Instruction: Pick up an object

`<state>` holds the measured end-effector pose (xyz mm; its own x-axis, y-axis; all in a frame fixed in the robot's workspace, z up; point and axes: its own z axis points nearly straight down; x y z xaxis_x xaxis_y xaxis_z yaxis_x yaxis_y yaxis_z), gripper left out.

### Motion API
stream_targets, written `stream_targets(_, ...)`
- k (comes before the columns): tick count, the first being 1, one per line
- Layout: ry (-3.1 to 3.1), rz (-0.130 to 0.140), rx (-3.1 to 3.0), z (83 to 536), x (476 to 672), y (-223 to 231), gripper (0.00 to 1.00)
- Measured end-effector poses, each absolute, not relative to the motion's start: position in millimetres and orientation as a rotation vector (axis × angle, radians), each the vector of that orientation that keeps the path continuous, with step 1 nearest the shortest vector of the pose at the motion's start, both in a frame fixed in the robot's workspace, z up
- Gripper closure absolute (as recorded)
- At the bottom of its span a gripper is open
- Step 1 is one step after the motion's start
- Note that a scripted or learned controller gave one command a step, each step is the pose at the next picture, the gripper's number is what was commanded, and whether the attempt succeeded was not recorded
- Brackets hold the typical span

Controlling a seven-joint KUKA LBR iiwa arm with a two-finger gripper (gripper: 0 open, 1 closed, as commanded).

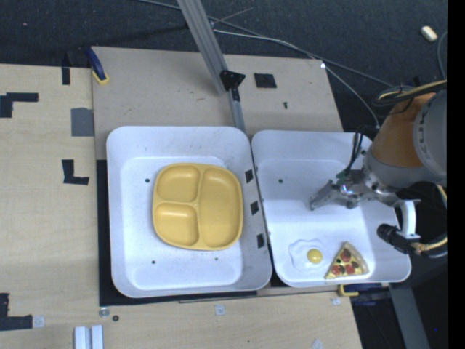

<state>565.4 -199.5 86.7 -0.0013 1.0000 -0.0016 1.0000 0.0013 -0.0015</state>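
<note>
While your gripper (317, 201) hangs over the right bin (290, 147), whether it is spread or closed cannot be told. You risk a miss: the fried egg (308, 254) and pizza slice (347, 261) lie flat near the front wall, cramping a descent. The yellow divided plate (197, 206) in the left bin (131, 217) has open floor around it.
</note>
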Motion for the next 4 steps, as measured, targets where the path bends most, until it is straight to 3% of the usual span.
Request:
stream_targets(1,2.221,-0.002,2.219,101,566.4,-200,1.0)
stream_targets(3,2.221,0.003,2.216,200,584.6,-191,1.0)
stream_targets(4,2.222,0.003,2.217,252,581.9,-181,1.0)
